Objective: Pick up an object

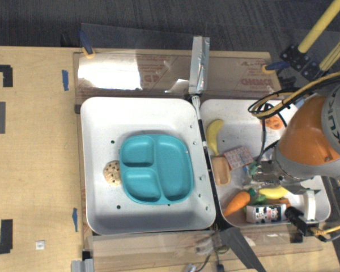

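Observation:
The right bin [241, 120] holds a yellow banana [214, 135], a tan bread slice [221, 170], a pink speckled packet [238, 156], an orange carrot [236, 203], a small yellow piece [273, 193] and a white labelled bottle [266, 212] lying on its side. My gripper [259, 175] reaches down from the right into the middle of this bin, just right of the packet and above the carrot and yellow piece. The orange wrist band [306, 137] hides much of the bin's right half. Nothing is visibly held.
The left bin [96, 112] holds a teal divided plate [157, 168] with a speckled cookie [112, 172] beside its left edge. A metal divider [198, 64] stands behind the wall between the bins. Black and yellow cables [272, 103] loop over the right bin's back.

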You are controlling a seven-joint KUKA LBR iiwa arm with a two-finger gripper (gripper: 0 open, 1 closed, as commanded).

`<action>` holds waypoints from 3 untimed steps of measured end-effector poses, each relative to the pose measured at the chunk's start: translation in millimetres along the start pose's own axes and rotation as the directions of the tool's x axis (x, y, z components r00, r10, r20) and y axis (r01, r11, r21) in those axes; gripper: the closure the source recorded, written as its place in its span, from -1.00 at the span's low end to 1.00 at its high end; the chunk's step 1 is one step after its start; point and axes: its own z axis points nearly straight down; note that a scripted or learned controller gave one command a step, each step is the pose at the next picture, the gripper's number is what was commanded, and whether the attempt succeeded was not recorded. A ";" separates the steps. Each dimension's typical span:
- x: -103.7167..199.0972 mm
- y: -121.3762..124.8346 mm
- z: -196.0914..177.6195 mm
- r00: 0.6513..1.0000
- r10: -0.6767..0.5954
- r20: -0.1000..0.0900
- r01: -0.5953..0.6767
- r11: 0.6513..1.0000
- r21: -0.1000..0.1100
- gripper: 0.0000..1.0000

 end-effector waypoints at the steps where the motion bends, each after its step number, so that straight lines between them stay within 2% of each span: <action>1: 0.1 -0.5 0.6 1.000 0.000 0.000 0.000 1.000 0.002 -1.00; 2: 0.3 0.5 -9.0 1.000 0.000 0.000 0.000 1.000 -0.001 1.00; 3: -9.3 -1.4 -45.3 0.995 0.097 0.000 -0.097 0.995 0.010 1.00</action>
